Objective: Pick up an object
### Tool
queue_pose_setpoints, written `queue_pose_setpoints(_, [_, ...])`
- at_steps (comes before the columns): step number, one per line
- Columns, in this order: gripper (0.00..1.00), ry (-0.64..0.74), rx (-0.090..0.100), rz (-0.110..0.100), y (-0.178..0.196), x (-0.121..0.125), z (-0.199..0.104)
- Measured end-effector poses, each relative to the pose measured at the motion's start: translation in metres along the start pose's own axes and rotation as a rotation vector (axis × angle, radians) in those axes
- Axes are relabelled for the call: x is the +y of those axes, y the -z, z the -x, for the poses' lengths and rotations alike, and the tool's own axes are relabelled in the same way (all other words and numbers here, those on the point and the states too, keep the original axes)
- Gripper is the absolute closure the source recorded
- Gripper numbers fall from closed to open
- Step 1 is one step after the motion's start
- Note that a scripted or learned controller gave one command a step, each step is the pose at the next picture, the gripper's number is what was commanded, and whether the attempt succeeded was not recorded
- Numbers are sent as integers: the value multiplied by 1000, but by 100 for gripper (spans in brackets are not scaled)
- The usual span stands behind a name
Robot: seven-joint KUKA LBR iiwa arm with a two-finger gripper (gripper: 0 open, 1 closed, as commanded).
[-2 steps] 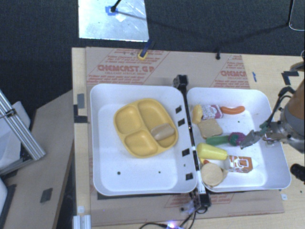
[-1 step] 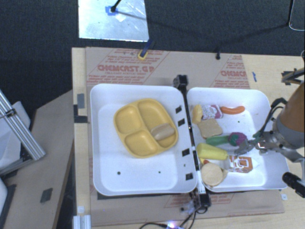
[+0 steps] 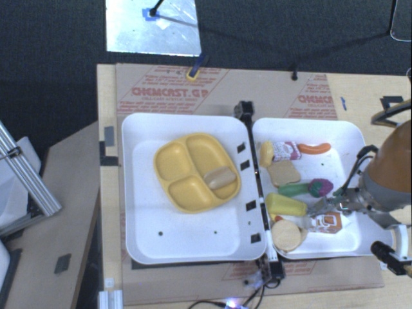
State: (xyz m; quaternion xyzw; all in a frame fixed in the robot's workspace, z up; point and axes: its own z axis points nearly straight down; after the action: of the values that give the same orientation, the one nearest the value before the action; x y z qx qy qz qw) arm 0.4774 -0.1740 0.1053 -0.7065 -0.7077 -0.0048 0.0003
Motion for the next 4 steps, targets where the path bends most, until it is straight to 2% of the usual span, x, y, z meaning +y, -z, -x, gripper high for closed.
queue_pose_setpoints(1, [0, 0, -5, 7, -1, 4, 0])
queue_pose_setpoints(2, [100, 2, -9, 23, 12, 9, 0])
queue_pose_setpoints(3, [100, 2, -11, 1, 71, 13, 10])
queue_pose_setpoints(4, [100, 3, -10, 1, 122, 15, 10])
